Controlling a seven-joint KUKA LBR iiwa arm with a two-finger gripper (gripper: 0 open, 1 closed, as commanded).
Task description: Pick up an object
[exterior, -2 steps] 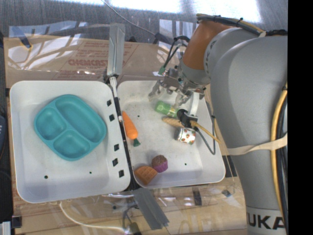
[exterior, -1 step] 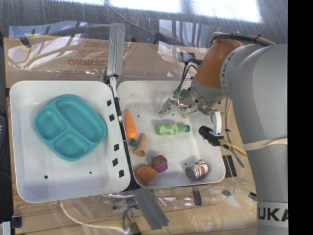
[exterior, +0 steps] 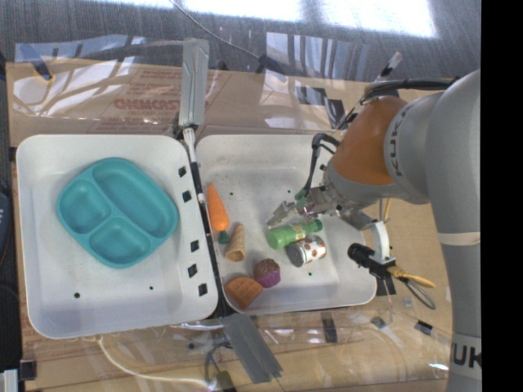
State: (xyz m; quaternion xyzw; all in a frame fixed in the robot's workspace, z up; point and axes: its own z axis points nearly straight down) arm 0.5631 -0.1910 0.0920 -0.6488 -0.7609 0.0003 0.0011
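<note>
Nearest me, by the front edge of the right bin [exterior: 245, 149], sits an orange bun [exterior: 243, 290], with a purple cupcake [exterior: 268, 273] touching it on its right. Behind them, along the bin's left wall, I see a carrot [exterior: 216, 209] and just beside it a cone [exterior: 236, 242]. Toward the bin's middle lies a green bottle [exterior: 292, 234] on its side, and a small can [exterior: 308, 251] rests against it on the front side.

My gripper [exterior: 304, 208] is low over the bin's middle, right at the bottle's back side; whether its fingers are spread or closed I cannot tell, and I see nothing held between them. The arm [exterior: 409, 153] covers the bin's right edge.

Over in the left bin [exterior: 49, 300], a teal plate [exterior: 117, 211] with three compartments lies toward the back, tilted slantwise to the walls.
</note>
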